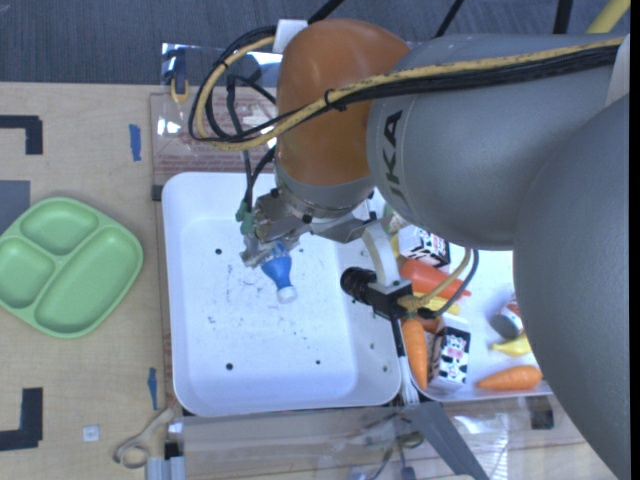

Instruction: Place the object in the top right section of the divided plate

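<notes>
Wooden bench (80, 148) with green divided plate (68, 265), 2 white bins (190, 368).

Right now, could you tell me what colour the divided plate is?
The divided plate is light green, clear in the camera view.

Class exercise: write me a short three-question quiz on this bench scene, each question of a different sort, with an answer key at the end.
1. True or false: the green divided plate lies inside the left white bin.
2. Multiple choice: the blue object under the gripper is over A) the left white bin, B) the plate, C) the wooden bench top.
3. Fill in: the carrots lie in the ____ bin.

Key: 1. False; the plate rests on the bench top, left of that bin. 2. A. 3. Right.
</notes>
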`<action>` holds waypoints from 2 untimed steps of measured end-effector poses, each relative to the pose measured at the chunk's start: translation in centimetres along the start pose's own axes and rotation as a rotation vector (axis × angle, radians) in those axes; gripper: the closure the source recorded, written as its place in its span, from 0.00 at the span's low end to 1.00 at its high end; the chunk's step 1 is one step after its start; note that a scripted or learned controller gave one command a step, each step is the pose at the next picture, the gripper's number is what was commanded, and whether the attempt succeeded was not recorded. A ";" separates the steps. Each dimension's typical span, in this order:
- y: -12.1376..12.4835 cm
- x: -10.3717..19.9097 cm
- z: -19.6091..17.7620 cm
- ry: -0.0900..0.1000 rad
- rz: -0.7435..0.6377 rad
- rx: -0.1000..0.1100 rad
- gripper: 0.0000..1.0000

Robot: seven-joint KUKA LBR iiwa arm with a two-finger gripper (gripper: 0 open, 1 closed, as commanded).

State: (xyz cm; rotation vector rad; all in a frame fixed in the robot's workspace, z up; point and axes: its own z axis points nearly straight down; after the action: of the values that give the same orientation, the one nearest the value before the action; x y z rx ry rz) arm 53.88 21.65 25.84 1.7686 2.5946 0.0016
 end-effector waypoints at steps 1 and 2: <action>0.0 -1.1 3.3 0.000 0.580 0.006 1.00; -1.9 1.7 7.1 -0.002 1.019 0.008 1.00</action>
State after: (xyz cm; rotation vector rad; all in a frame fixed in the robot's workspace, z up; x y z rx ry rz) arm 51.50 22.53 18.73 2.8123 1.4042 -0.0100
